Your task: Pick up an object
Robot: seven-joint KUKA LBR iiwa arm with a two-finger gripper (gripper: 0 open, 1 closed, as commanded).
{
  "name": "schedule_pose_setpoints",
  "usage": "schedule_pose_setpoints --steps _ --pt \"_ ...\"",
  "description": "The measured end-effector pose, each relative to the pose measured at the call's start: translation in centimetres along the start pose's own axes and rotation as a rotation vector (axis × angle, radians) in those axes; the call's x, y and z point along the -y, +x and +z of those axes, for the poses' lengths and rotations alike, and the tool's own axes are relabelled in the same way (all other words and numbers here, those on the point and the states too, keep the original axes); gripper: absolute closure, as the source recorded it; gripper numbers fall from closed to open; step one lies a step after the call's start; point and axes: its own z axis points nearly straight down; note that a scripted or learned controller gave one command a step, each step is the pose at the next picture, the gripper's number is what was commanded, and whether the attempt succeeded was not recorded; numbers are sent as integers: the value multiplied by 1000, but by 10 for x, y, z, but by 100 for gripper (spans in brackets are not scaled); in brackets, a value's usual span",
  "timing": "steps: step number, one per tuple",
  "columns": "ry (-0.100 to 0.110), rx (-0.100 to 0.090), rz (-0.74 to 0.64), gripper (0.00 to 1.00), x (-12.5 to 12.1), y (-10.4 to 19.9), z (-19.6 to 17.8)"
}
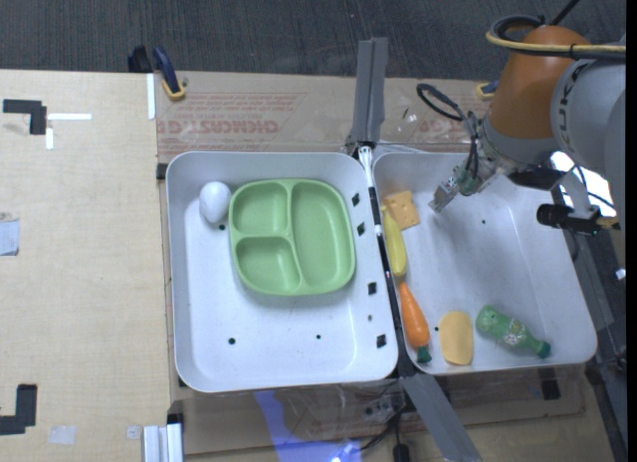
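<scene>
My claw (445, 191) is hanging over the upper part of the right bin (518, 251), and I cannot tell how it is set, for it is small and blurred against the white floor; nothing is showing in it. Five things are lying in this bin, any of them fit for picking. Nearest, just to the claw's left in the view, one flat orange-yellow cheese wedge (402, 208) with holes is resting against the bin's left wall. Below it one long, smooth yellow banana-like piece (396, 246) is lying along that same wall, and further down one tapered orange carrot (414, 323) with a green tip. Well below the claw, near the bin's front edge, one smooth, rounded yellow-orange oval (457, 338) is lying flat, and to its right one green bottle-shaped toy (510, 332) is lying on its side. Across the divider, well to the claw's left, the left bin (289, 350) is bearing one pale green plate (293, 237), a rounded square with three compartments, and one white egg-shaped ball (214, 201) touching that plate's left edge. Both bins are shallow, glossy and white, sitting on a pale wooden bench (80, 281).
</scene>
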Motion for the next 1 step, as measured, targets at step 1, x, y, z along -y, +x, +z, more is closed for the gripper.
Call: schedule_pose_setpoints --steps 1 --pt "4 -3 194 100 -4 37 -89"
